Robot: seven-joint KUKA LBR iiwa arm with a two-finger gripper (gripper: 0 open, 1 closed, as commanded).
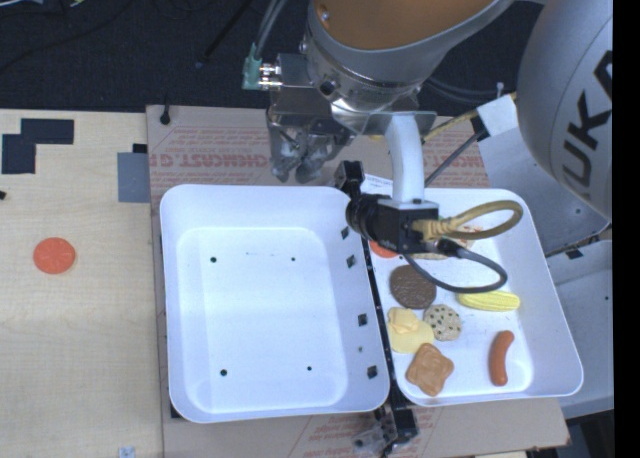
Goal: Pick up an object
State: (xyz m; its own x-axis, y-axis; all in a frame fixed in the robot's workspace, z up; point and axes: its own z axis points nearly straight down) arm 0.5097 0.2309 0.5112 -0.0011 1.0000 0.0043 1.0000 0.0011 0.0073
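The arm (pixel 420 6) reaches over the far edges of the left bin (pixel 260 296) and the right bin (pixel 545 346). It holds the gripper (pixel 300 158) above the left bin's far edge, clear of every item, and whether the gripper is open or closed cannot be told. The pickable objects lie clustered in the right bin's near half: a brown biscuit (pixel 412 286), a toast slice (pixel 430 369) and a sausage (pixel 500 357) nearer the right edge. In my judgement the gripper must therefore cross to that bin before descending.
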